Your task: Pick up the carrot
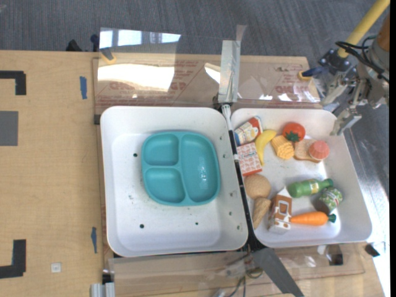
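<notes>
Our hand (344,117) hangs at the far right corner of the right shallow white bin (357,184), up by the rim, and we cannot tell how it is set because it is small and dark against the grey floor. It grips nothing that we can see. We think it waits up there so it stays out of the way of the toys until it goes down.

We want the small orange plastic carrot with a green tip (310,219). It lies flat at the near edge of that same bin, well apart from our hand. A little white and brown toy milk carton (281,213) sits just beside its thin end, and a round dark green toy vegetable (328,199) sits just above its green tip. A green toy bottle (307,187) lies a bit farther up.

Because the carrot lies on its side with friends so close, we think we should come down over its middle, where it has the most room.

The left shallow white bin (117,184) holds a teal plastic tray with three parts (181,167). Both bins rest on the light wooden table (46,166).
</notes>
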{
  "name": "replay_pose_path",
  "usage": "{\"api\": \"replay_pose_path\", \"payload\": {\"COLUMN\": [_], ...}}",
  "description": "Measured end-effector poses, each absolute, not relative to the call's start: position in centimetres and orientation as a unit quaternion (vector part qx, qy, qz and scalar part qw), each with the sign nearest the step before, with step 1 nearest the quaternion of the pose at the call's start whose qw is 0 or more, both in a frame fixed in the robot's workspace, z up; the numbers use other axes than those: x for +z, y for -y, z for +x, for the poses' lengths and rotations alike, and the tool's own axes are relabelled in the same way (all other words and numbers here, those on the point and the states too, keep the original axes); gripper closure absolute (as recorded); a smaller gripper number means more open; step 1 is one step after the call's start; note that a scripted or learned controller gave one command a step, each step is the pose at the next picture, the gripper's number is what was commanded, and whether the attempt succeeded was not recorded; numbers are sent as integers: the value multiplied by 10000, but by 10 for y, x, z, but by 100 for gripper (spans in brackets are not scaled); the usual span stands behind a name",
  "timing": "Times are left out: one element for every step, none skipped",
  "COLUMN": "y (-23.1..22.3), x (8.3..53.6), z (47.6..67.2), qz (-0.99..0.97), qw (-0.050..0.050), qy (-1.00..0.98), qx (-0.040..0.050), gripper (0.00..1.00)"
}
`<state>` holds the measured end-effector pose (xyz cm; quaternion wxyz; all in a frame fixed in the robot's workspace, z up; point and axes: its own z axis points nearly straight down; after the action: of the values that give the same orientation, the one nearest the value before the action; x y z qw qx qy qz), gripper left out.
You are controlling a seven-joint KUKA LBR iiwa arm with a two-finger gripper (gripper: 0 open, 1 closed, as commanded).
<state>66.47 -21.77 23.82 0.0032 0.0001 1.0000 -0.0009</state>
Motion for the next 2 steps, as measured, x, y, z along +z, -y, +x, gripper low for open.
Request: {"api": "replay_pose_path", "payload": {"y": [173, 166], "x": [137, 109], "z": [628, 597], "qz": [565, 1135], "qw": [-31, 61], "qy": [-9984, -9935], "qx": [18, -6], "gripper": [0, 0]}}
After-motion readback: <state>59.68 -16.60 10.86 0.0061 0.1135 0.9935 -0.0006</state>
